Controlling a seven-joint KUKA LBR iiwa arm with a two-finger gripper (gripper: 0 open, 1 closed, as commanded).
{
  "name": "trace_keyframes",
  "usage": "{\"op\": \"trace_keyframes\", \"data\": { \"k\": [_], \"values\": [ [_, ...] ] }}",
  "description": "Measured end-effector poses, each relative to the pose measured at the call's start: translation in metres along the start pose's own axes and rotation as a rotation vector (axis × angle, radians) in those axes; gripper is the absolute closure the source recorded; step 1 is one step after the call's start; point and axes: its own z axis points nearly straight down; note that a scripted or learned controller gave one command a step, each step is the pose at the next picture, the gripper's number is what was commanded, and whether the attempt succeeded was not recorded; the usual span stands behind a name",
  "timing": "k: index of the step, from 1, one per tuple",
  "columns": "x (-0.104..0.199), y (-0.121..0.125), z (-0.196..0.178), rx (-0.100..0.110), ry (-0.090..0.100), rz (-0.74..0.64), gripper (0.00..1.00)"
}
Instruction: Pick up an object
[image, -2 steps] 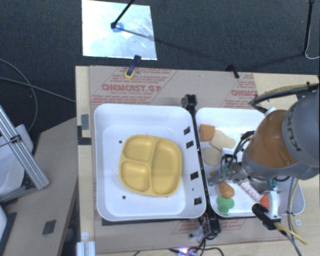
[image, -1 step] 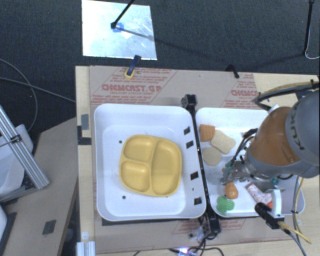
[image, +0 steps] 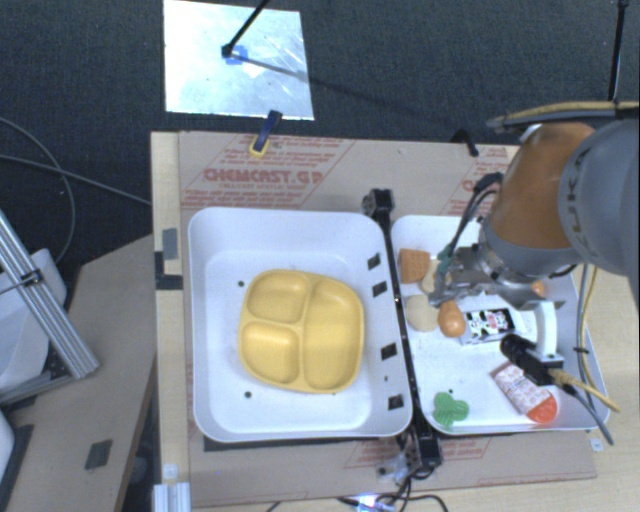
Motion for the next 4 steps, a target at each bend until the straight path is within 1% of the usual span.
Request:
{"op": "trace_keyframes", "data": {
  "k": [1,2,3,4],
  "values": [
    [-0.037,-0.024,-0.045,0.007,-0.002,0.012,1.00],
    [0.048,-0.036,-0.046,0.011,0.004,-0.002,1.00],
    [0.076,-0.032,-0.061,0.011,0.001,0.004,1.00],
    [0.059,-0.057,-0.059,0.012,-0.001,0.011,1.00]
  ]
}}
